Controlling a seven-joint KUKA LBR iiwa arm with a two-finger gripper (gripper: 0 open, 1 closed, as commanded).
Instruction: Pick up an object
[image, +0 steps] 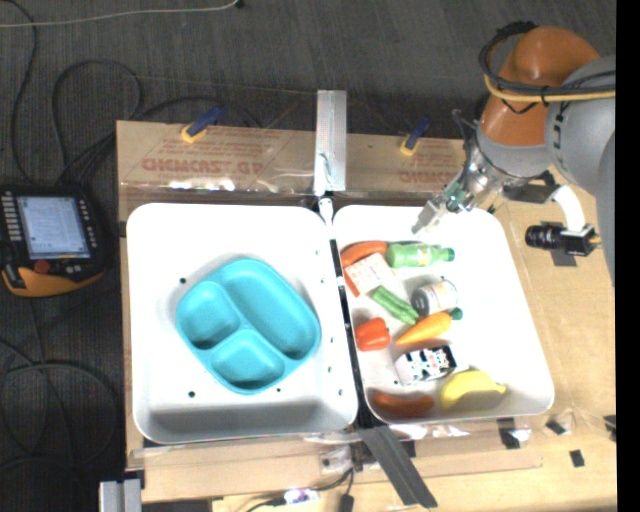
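gripper (436, 215) perhaps empty, above toy-filled right bin (520, 300)

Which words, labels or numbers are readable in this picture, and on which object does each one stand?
None can be read with certainty.
Cardboard sheet behind the bins: red print, upside down and blurred.
Handheld screen: text too small.
Orange box: white label, unreadable.
Small can: label blurred.
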